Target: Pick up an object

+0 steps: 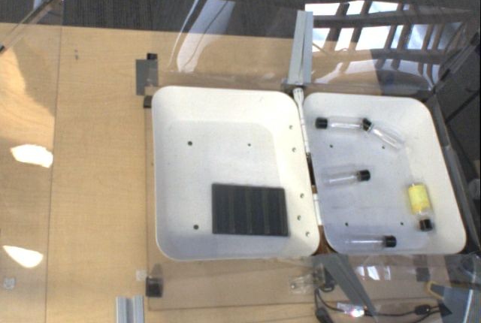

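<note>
— How's the light?

— Bright and even, from above, I'd say. The two white bins [225, 115] come out nearly washed out, with only soft shading along their inner walls.

— Any glare?

— Plenty. Bright patches lie on the table [83, 164] at the left edge, and pale streaks run over a clear panel [203, 21] at the far side. A window-like reflection sits far right.

— Sharpness?

— Moderate. The clear tubes [342, 122] in the right bin are soft, hard to outline. The dark mat [249, 210] reads crisply.
</note>
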Available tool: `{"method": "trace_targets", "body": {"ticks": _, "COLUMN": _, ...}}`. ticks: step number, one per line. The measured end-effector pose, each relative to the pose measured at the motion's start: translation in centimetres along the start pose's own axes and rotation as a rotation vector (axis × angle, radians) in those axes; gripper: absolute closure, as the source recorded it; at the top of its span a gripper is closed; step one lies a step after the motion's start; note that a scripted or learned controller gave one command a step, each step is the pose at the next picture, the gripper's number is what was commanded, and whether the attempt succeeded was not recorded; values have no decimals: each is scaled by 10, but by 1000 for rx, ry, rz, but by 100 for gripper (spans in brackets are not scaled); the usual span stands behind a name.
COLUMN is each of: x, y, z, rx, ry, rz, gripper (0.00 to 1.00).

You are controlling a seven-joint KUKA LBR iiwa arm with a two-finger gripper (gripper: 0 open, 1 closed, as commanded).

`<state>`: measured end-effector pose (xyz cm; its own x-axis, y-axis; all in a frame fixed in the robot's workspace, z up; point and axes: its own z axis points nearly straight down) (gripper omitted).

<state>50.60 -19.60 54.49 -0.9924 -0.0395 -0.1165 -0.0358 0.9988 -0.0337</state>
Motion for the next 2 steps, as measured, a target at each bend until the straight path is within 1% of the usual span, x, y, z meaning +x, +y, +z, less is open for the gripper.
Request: {"method": "trace_targets", "body": {"ticks": 2, "x": -7, "y": 2, "z": -27, "rx": 7, "ry": -28, "rz": -4, "gripper": 100}}
